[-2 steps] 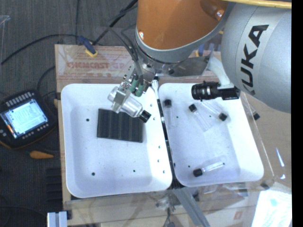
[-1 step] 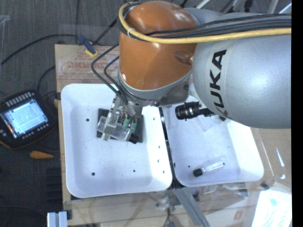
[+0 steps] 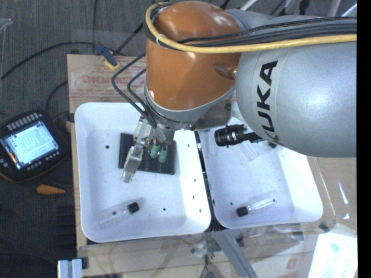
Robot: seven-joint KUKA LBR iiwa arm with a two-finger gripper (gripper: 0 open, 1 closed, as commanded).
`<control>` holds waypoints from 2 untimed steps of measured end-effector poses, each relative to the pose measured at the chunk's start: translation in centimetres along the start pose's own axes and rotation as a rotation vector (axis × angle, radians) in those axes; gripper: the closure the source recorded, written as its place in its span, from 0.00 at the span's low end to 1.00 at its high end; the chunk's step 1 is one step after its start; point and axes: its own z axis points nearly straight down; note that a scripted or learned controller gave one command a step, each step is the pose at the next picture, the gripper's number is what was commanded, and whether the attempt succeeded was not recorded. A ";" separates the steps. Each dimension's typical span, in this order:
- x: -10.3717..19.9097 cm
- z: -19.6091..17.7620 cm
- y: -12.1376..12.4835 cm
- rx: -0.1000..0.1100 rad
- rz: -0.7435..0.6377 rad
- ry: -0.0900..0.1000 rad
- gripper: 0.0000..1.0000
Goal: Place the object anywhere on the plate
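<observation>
Two white bins sit side by side on the bench, so I'll use the left bin (image 3: pixel 87 172) as the anchor. Way off to its left there's a pendant (image 3: pixel 26 146) with a lit screen, text too small to read. Behind the bin is a cardboard sheet (image 3: pixel 95 80) with faint red print I can't make out.

Inside the left bin, near the front, lies a clear vial (image 3: pixel 120 211) with a black cap. Its long axis runs roughly left-right, tilted a bit, cap end pointing right. Further back in the same bin is a dark plate (image 3: pixel 128 145), flat on the floor, with the gripper (image 3: pixel 132 168) hanging over its front left corner. Can't tell if the fingers are open or closed, the angle just doesn't show it. Nothing visible between them.

Right of the left bin, touching it, is the right bin (image 3: pixel 301 207), with a second vial (image 3: pixel 255 206) near its front, cap pointing left.

Above it all looms the arm (image 3: pixel 301 86), orange band and grey shell, with "KUKA" in black letters running down the side.
</observation>
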 end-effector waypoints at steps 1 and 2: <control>-2.7 -8.7 -2.3 -0.002 -0.509 -0.004 0.00; -2.9 -9.7 -2.3 -0.003 -0.507 -0.007 1.00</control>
